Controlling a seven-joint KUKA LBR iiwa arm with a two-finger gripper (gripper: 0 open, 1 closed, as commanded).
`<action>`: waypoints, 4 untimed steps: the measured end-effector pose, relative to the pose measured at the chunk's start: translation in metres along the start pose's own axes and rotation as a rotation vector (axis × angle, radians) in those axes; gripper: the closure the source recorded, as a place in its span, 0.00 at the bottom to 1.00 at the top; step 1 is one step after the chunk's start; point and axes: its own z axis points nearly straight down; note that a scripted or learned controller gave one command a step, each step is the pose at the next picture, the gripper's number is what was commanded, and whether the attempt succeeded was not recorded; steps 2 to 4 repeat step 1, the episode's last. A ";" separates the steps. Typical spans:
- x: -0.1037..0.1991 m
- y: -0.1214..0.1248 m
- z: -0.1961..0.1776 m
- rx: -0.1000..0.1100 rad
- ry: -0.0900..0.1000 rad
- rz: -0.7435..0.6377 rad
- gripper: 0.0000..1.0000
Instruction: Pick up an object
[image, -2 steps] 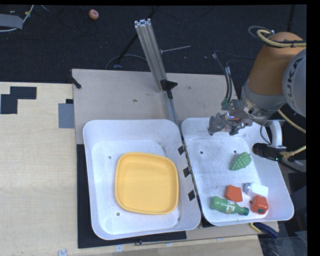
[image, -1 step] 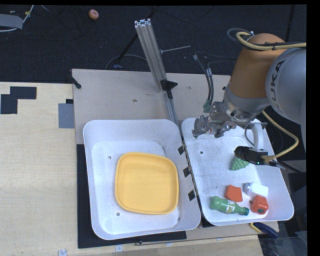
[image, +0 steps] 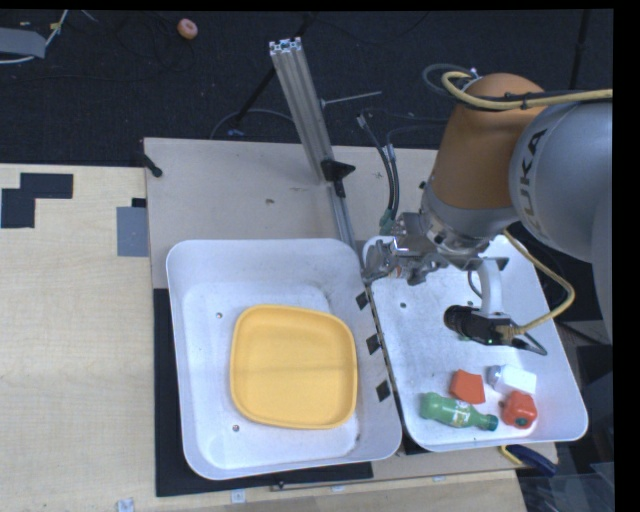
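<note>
- Gripper, a cluster of bare metal parts under the grey wrist, hangs at the far left corner of the right bin, just above the edge shared with the left bin. Whether it is spread or pressed together cannot be told, and nothing can be made out in its grasp.
- Both bins are shallow, smooth white plastic with rounded corners.
- Four small things sit grouped at the near end of the right bin, well apart from the gripper:
  - a green bottle lying on its side, slim and glossy;
  - an orange block, flat-faced and angular, just behind the bottle;
  - a small white piece, boxy, beside the block;
  - a rounded red-orange object at the bottle's right end, its exact shape too small to tell.
- A yellow plate, square with soft corners and a raised rim, lies flat in the middle of the left bin.
</note>
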 end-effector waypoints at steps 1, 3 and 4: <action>0.044 -0.022 0.013 0.002 0.000 0.000 1.00; 0.044 -0.022 0.013 0.002 0.000 0.000 1.00; 0.044 -0.022 0.013 0.002 0.000 0.000 1.00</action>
